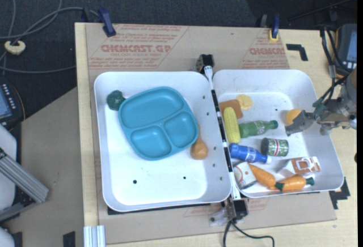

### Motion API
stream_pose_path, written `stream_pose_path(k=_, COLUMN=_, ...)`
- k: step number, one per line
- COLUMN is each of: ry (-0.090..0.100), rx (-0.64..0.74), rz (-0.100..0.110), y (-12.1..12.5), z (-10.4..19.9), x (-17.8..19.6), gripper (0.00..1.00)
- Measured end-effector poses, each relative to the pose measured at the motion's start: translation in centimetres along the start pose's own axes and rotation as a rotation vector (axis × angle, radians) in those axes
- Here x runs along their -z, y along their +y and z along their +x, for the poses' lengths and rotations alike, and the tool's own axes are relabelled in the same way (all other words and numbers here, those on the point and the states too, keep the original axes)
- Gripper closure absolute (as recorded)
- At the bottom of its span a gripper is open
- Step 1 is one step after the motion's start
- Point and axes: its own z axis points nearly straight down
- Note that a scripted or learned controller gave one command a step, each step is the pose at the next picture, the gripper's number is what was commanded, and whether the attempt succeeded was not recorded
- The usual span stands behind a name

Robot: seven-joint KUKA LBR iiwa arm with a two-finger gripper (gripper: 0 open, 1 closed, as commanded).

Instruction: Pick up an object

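- Dark carpet surrounds the bench; brown cardboard sheet (170,42) with red print covers the benchtop under both bins, held by blue clamps (106,21) at its far edge.
- Left shallow white bin (159,189): broad bare floor along the near half and the left wall offers open room.
- Dark green round object (115,100) sits near the far-left corner of the left bin, touching or just beside the tray's corner.
- Blue plastic three-compartment tray (157,122) lies tilted in the far half of the left bin.
- Orange-brown rounded object (199,149) rests just beside the tray's right corner, near the bin's right wall.
- Right shallow white bin (266,79): contents crowd the left and near portions; the far strip and the right-hand floor are more open.
- Yellow corn cob (231,124) lies along the left wall, with an orange-brown block (230,106) at its far end.
- Green bottle (258,127) lies on its side just right of the cob; blue bottle (248,153) lies near it, closer to the camera.
- Dark green can (274,147) lies beside the blue bottle.
- Orange carrots (262,175) and a small white carton (304,166) occupy the near edge.
- Small orange-yellow object (293,115) lies at the right side, touching or just beside the gripper (299,122); whether it sits between the fingers cannot be told.
- Gripper finger state: cannot be told.
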Motion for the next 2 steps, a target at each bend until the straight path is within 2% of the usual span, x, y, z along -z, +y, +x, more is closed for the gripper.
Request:
stream_pose_path(k=1, ry=0.001, rx=-0.002, rz=0.008, y=4.6, z=-5.1, x=-13.5, gripper=0.00)
stream_pose_path(k=2, ry=0.000, rx=0.005, rz=-0.002, y=9.5, z=-2.5, x=-16.0, gripper=0.00)
